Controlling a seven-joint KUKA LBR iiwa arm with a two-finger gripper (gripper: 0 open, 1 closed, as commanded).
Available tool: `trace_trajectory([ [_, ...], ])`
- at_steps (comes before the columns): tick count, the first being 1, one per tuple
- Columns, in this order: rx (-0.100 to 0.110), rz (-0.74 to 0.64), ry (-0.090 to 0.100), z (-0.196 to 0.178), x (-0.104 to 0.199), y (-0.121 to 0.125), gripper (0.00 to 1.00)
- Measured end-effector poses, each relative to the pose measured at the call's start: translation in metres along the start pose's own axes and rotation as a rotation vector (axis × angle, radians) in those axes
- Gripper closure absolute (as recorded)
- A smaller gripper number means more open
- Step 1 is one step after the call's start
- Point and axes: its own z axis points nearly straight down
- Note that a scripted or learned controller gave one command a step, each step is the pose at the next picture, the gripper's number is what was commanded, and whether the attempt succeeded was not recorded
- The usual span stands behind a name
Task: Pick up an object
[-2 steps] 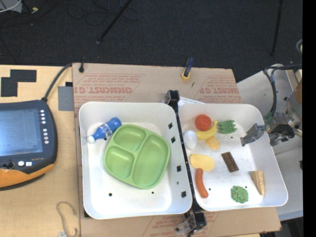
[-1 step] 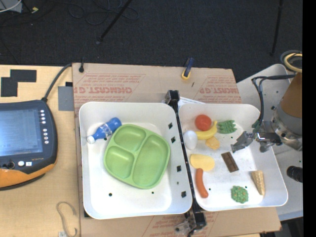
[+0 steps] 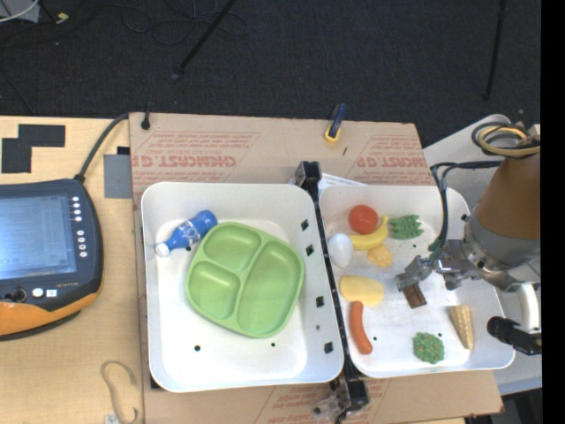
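Task looks barely begun, w/ nothing lifted yet as far as I can judge. The tool (image 3: 422, 279) hangs low in the right bin (image 3: 459, 203), arm (image 3: 512, 210) coming in from the right; can't tell its state or whether it has hold of anything, since the metal parts blur together. Just under or beside it sits a small brown block (image 3: 414, 296), prob the target, but touching or apart I can't say. Other candidates in the same bin: tomato (image 3: 363, 218), banana (image 3: 371, 237), egg (image 3: 341, 249), a yellow piece (image 3: 362, 290), sausage (image 3: 359, 327), broccoli (image 3: 429, 348), cone (image 3: 462, 324), green leafy bit (image 3: 405, 227). Left bin (image 3: 168, 325) has a green tray (image 3: 244, 277) and blue bottle (image 3: 187, 232), well apart from the tool. Left to do: get a firm grip, then raise the item off the bin floor. Tablet (image 3: 40, 250) sits on the worktop (image 3: 53, 360) at far left.
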Motion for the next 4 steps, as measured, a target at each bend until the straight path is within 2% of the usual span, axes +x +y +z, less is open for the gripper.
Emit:
trace_trajectory([
  [1, -0.001, 0.0, 0.0, 0.065, 0.003, 0.0, 0.0],
  [2, -0.007, 0.007, -0.002, 0.068, 0.003, 0.0, 0.0],
  [3, -0.006, 0.014, -0.001, 0.057, 0.0, -0.001, 1.0],
  [4, -0.012, 0.001, -0.004, 0.011, 0.0, 0.008, 1.0],
])
